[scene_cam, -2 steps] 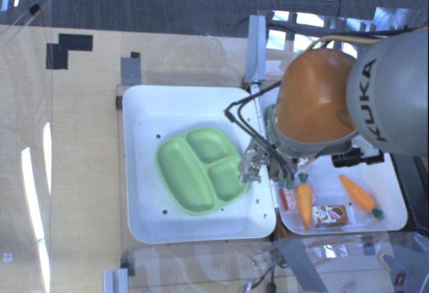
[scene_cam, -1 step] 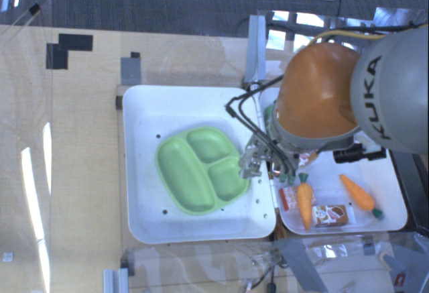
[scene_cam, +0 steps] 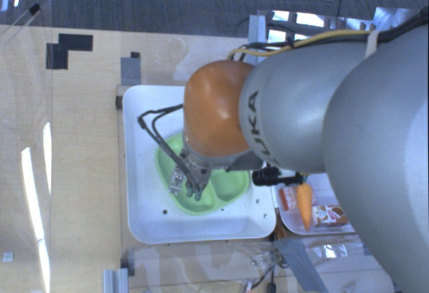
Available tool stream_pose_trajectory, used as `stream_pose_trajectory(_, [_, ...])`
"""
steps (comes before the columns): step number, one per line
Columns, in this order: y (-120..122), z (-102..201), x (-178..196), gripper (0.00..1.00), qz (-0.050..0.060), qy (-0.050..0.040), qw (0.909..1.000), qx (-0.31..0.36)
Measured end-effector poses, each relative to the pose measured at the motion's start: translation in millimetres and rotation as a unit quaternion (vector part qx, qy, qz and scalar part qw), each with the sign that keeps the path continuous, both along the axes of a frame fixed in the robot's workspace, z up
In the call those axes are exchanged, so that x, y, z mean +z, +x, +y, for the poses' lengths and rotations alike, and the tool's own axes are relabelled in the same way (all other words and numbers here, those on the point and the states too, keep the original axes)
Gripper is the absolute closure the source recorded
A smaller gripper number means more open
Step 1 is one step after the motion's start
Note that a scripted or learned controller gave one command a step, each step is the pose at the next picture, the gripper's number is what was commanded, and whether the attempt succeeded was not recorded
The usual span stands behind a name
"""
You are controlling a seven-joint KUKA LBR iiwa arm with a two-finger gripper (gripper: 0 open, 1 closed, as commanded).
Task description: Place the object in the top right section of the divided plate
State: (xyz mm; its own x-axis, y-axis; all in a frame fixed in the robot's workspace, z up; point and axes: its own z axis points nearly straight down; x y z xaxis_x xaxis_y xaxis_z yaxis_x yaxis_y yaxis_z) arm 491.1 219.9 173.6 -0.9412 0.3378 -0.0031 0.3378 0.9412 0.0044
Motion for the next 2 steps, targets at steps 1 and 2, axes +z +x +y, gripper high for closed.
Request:
stream_pose_trajectory(1, [-3.6, 16.3, 18.2, 1.0, -0.002, -0.0003, 0.9877, 0.156])
stream_pose_trajectory(2, [-3.6, 14.6, -4.6, 1.0, -0.001, -0.001, 0.9611, 0.276])
